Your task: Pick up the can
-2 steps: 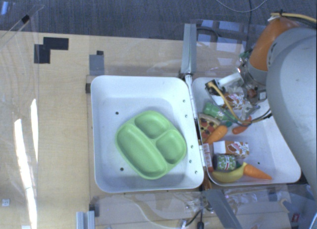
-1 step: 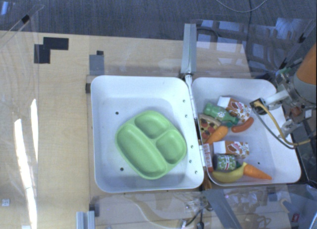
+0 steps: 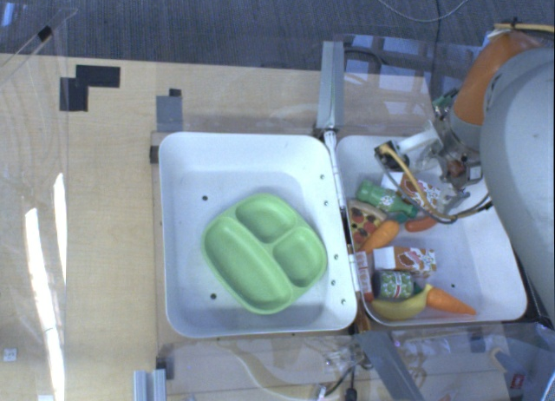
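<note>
My hand (image 3: 431, 184) hovers just above the green can (image 3: 385, 197), which lies in the right bin (image 3: 507, 304); finger state I cannot tell. Nothing lifted yet.

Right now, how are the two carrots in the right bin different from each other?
The upper carrot lies near the bin's left wall beside the pizza slice, tilted up to the right. The lower carrot lies near the front edge next to the banana, pointing right and slightly down. The lower one looks longer. Both are orange and lie flat in the right bin.
</note>
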Action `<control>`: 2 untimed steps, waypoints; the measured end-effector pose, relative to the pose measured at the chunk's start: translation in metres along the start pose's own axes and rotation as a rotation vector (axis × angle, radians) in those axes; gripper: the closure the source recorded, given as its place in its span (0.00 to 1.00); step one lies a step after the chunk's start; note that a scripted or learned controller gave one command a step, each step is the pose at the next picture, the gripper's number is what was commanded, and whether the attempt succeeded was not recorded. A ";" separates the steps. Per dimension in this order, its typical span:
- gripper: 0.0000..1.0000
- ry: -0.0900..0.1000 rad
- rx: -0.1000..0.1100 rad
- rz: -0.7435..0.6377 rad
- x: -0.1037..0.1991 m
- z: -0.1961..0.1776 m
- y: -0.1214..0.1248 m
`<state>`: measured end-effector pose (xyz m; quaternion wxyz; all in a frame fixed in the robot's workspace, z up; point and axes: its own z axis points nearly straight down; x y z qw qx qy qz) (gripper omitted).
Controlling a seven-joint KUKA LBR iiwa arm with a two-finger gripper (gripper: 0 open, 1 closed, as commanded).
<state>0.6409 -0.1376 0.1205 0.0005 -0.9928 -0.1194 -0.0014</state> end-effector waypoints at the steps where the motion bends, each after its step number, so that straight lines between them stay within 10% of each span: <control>1: 0.00 0.003 -0.001 -0.029 0.027 0.034 -0.052; 2: 1.00 0.008 -0.001 -0.030 0.029 0.021 -0.052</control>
